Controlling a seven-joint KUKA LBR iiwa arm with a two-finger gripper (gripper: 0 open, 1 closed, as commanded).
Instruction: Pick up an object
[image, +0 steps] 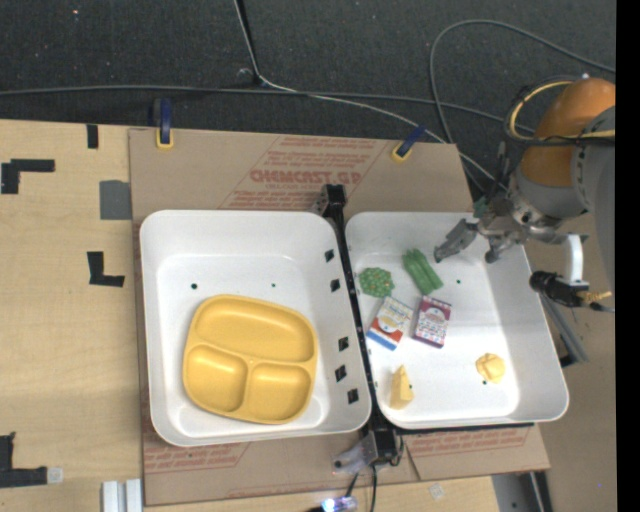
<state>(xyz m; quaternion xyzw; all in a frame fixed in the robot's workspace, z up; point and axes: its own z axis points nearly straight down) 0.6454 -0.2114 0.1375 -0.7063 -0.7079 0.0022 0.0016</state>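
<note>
Yellow wedge (401, 386) near front rim, arm above right bin (530, 400), fingers (478, 243) spread, empty

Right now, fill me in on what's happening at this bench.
A grey arm reaches in from the right, its claw spread open above the far edge of the right bin, holding nothing. In that bin lie a green block, a green round piece, two small cards and two yellow pieces. The left bin holds a yellow divided plate. Nothing has been picked up yet.
</note>
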